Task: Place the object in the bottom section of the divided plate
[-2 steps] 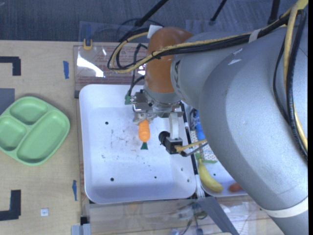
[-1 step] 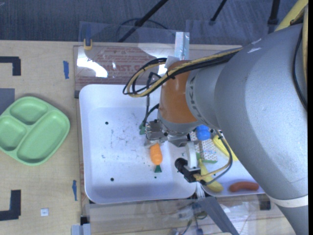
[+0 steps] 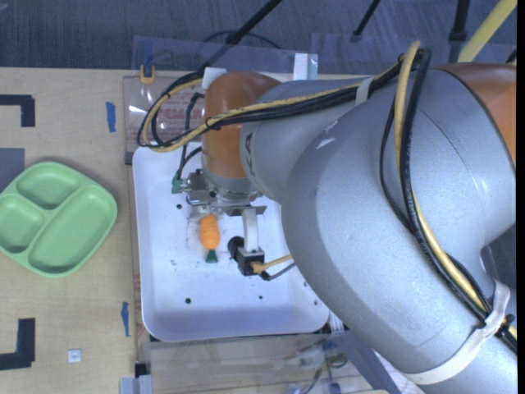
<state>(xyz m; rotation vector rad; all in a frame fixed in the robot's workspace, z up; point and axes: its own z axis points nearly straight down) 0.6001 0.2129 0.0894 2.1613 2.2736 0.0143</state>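
Just beside the gripper (image 3: 220, 220) lies the carrot (image 3: 210, 235).

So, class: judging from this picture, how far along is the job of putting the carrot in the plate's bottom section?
Early stage. Nothing is placed: the green divided plate sits left of the bin. In hand: the gripper is down at the carrot in the white bin. Grasping, carrying and placing remain.

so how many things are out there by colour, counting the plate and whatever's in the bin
green: 1, the divided plate on the bench left of the bin
orange: 1, a small carrot with a green end, lying in the white bin beside the gripper
total: 2
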